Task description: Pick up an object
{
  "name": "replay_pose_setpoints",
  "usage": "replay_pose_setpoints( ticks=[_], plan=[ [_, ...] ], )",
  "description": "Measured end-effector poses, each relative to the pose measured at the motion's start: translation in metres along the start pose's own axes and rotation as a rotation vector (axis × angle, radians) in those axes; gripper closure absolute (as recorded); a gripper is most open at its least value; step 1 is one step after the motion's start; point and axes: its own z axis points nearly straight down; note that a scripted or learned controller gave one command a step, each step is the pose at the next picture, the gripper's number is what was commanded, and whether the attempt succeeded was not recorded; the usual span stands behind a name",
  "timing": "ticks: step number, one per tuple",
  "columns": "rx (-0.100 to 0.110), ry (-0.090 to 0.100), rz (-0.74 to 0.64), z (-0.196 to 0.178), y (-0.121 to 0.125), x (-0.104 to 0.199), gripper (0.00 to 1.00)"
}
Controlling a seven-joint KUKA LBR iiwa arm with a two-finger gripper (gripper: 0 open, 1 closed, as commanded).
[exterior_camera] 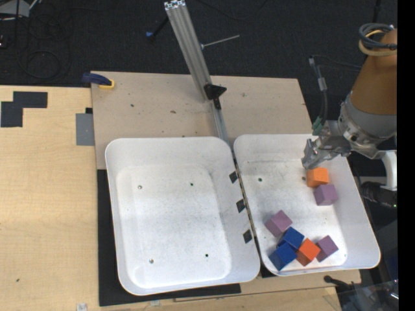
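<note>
Your gripper (314, 162) hangs over the right bin (363, 238), just above an orange block (318, 177) at its far right; whether the fingers are spread or closed, you cannot tell. A purple block (325, 194) sits beside it. Nearer you, purple, blue and orange blocks cluster (297, 241).

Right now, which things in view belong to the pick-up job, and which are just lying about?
Job:
hand
orange block below it
purple block
cluster of blocks
right bin

Lying about:
left bin
aluminium bar
blue-and-yellow clamp
</note>
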Motion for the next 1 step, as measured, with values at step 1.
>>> replay_pose_setpoints(
  ticks=[1],
  plan=[
    [0.002,0.000,0.000,0.0034,-0.0004,0.0476,1.00]
  ],
)
